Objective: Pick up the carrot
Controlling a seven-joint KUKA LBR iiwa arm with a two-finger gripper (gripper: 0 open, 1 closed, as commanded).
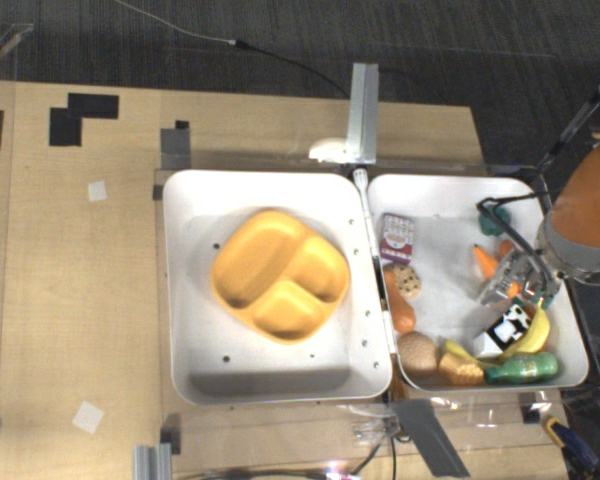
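The tool (515, 286) hangs low over the right bin (440, 203), and whether it is open or closed I cannot tell. The carrot (485, 259) lies just beside it at ten o'clock, with a banana (533, 336) at five o'clock.

2 white bins (190, 268); a yellow-orange divided plate (279, 274); an orange carrot (485, 259) (beside a yellow banana (533, 334)); a green cucumber (525, 369).
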